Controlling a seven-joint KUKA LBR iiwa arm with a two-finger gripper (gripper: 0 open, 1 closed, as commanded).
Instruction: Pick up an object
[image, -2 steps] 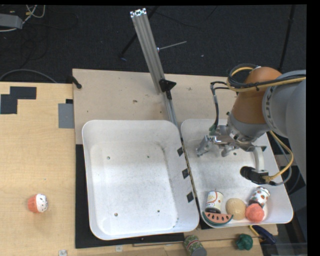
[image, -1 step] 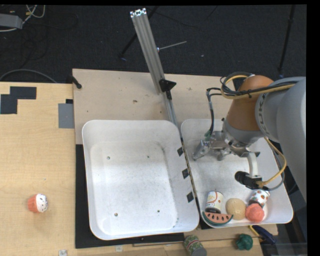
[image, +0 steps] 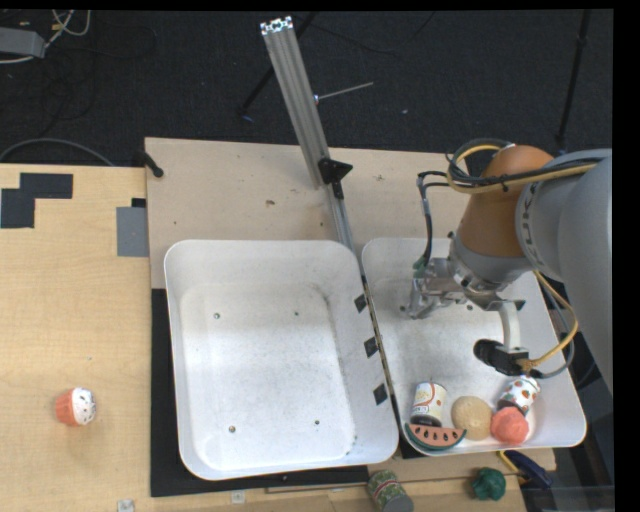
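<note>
Toys cluster (image: 470, 418) at the right bin's (image: 400, 360) near edge; gripper (image: 432, 296) hovers above, grip state I cannot tell.

A: What's off-bin?
B: Red-and-white ball (image: 76, 407) on the wood floor panel, far left. Green knobbly thing (image: 489, 484) and a dark can-like object (image: 386, 489) just past the bins' front edge.
A: Fixtures?
B: Aluminium rail (image: 303, 110) slanting up from between the bins, black bracket (image: 333, 171) on it. Cables (image: 40, 30) top left.
</note>
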